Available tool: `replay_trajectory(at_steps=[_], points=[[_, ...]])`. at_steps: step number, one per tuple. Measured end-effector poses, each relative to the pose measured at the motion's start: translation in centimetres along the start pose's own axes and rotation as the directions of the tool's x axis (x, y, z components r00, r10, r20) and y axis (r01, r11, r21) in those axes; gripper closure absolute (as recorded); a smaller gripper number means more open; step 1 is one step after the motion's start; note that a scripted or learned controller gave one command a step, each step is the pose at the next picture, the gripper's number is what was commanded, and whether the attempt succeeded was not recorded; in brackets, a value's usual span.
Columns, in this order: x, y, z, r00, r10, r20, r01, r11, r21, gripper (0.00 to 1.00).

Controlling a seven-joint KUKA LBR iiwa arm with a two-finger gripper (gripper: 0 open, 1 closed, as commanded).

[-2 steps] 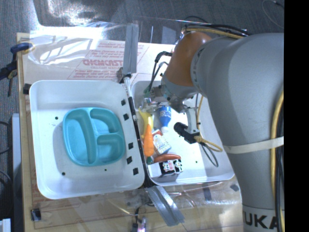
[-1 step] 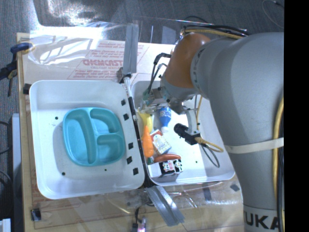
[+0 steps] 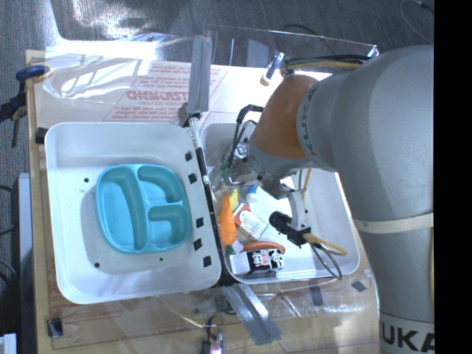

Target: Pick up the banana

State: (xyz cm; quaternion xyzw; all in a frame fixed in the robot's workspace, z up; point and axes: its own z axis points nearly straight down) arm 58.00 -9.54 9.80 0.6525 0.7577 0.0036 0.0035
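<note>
Yellow banana [image 3: 230, 198] lies in the right bin [image 3: 346, 220], just beneath the arm [image 3: 354, 124].

The arm [image 3: 346, 116] hides much of the right bin [image 3: 346, 220].

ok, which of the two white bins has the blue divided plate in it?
The left bin. The blue divided plate lies flat in its middle, alone. The right bin holds the small clutter, including an orange carrot-like item, under the arm.

Glossy white plastic bins [image 3: 66, 198]; smooth blue plastic tray [image 3: 144, 206].
</note>
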Motion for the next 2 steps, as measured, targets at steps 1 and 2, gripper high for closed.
replay_trajectory(at_steps=[1,2], points=[[0.0,0.1,-1.0,1.000,-0.005,0.000,0.005,1.000,0.000,1.00],[-1.7,4.0,-7.7,0.988,0.153,0.001,-0.153,0.988,0.012,1.00]])
